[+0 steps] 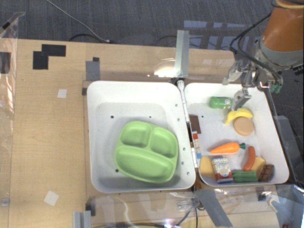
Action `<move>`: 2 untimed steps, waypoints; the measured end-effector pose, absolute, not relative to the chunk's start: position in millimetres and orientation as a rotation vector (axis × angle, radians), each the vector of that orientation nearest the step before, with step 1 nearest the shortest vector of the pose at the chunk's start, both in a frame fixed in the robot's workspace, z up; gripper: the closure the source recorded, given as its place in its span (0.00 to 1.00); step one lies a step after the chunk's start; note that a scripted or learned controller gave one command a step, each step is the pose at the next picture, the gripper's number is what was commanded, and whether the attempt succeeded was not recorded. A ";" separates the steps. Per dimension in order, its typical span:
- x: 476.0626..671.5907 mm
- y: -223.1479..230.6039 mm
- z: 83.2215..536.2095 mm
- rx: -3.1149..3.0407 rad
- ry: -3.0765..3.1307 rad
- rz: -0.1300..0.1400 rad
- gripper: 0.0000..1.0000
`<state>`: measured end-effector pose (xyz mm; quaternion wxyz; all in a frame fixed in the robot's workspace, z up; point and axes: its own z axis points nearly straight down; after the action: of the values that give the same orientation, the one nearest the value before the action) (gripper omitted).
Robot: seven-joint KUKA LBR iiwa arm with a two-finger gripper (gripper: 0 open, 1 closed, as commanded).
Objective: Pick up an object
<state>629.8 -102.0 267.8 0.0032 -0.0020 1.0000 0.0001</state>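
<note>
Two white bins sit side by side on the bench: the left bin [95, 127] carries a green divided plate [147, 151], and the right bin [273, 127] carries a scatter of toy food. The gripper [243, 96] hangs over the far end of the right bin, its tips just above and between a green can-like piece [219, 102] and a yellow banana [239, 115]. Whether its fingers stand apart or closed I cannot tell; metal, cable and shadow blur together there, and nothing visibly sits between them.

Nearest candidates are the banana and a tan round disc [243, 126], perhaps a cookie or bun, which touches the banana's lower side. Both look like light, hard, smooth plastic, likely to slide or squirt out of a poor pinch. The banana's curve suggests taking it across its narrow middle, not at the tapering ends. The green piece lies on its side and may roll; a grip across its short width seems safest.

Further along lie an orange carrot [224, 148], a red sausage [249, 158], a small printed carton [222, 169], a dark green piece [244, 176] and a brown block [266, 172], packed closely at the near end, where fingers would have little room.

The arm's orange band [284, 25] is cut off at the frame's edge. The carton's print is too small to read.
</note>
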 end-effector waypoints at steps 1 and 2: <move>597.0 -124.3 175.2 0.144 3.141 0.002 0.00; 626.9 -149.7 97.1 0.298 3.124 -0.001 0.00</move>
<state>626.9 -149.7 97.1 0.0015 0.0951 0.9955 -0.0004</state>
